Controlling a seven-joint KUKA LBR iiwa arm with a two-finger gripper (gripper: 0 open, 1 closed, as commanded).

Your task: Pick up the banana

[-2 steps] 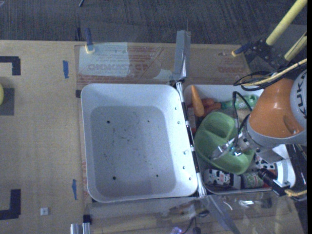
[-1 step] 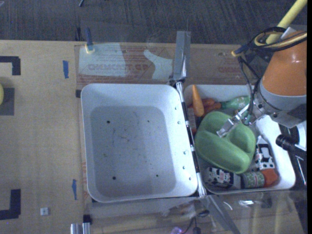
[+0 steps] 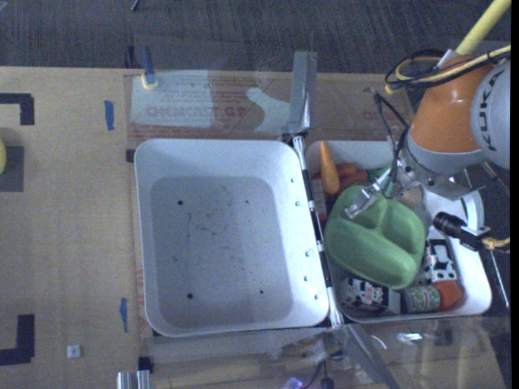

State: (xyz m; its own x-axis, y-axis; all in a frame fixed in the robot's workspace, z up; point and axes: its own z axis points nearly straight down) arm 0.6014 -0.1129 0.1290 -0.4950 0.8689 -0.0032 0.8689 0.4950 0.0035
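My gripper hangs over the right bin, at the upper left shoulder of a big green toy pepper, and seems to touch it. The grey arm with its orange band comes in from the upper right and covers the back of that bin. An orange carrot lies along the bin's left wall, just left of the gripper. A small yellow shape sits at the far left edge of the bench; I cannot tell what it is.
The left bin lies beside the right one, and their rims meet at the middle. In the right bin's front lie a printed box and a small can. Cables loop near the arm.
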